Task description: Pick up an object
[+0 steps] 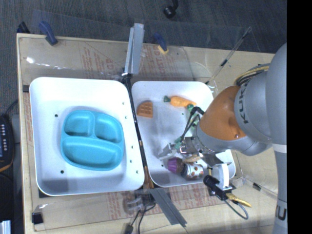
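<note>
Where the right bin [146, 145] meets its near edge, the gripper [171, 150] sits low beside a purple object [174, 165] and a small patterned item [194, 170]; whether the claw is released or clenched cannot be told. Farther back lie a brown bread-like piece [145, 109] and a carrot [179, 101]. Left, the other bin [44, 130] holds a blue divided tray [92, 139].

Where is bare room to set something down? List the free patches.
Right bin: bare floor left of centre, between the brown bread slice and the purple eggplant. Left bin: strips around the blue divided plate. Crowded: the right bin's lower right, under the tool.
</note>
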